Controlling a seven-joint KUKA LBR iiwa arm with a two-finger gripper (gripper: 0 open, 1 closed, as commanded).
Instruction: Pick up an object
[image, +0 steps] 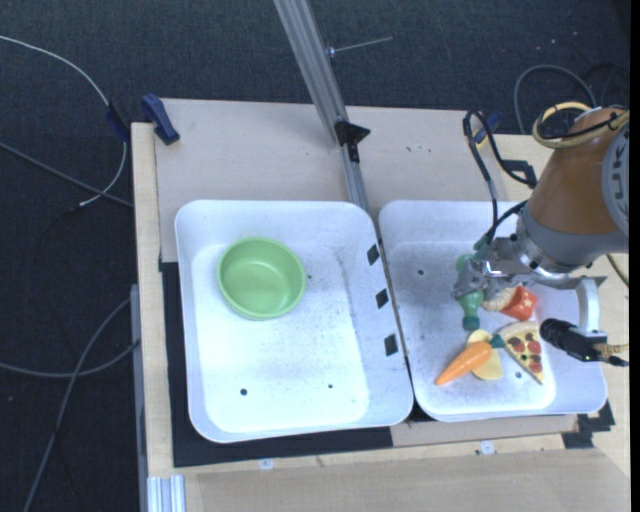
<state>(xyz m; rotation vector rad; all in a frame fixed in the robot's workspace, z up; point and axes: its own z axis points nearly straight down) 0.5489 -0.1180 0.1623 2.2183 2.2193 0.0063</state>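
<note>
Down in the right bin (440, 230), the claw (478, 290) blurs among toys — whether clenched or released, I cannot tell.

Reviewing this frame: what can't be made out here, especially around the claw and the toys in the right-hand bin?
- Claw, camera view: the wrist and arm overhang it, so its opening and any hold on a toy cannot be judged.
- Green toy below the claw: small and partly covered, its identity unclear.
- Red toy: partly under the wrist, shape unclear.
- Arm: cut off by the frame's right side.
- Yellow piece: partly covered by the carrot.
</note>
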